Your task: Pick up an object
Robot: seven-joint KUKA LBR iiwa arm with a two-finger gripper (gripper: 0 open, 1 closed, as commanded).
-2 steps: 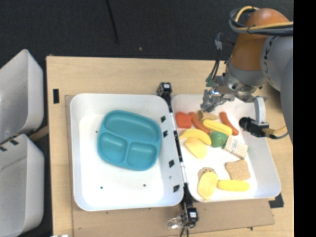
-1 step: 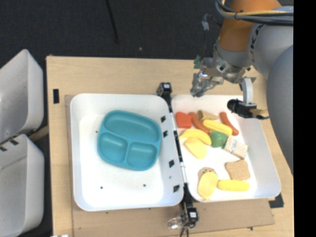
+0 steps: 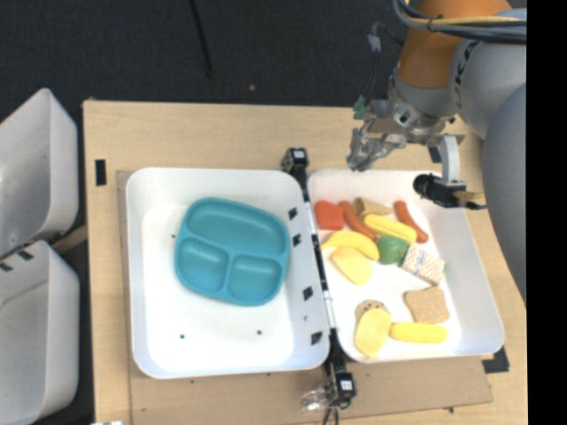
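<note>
With the gripper above the right bin's far edge, finger state indeterminate, descent risks striking the rim, missing the crowded food pieces

Light wooden bench bearing two shallow white plastic bins

The left bin and right bin lie touching side by side, covering most of the bench; bare wood shows along its far edge.

The bins look smooth white plastic; the blue plate matt plastic; the bench pale wood.
</note>
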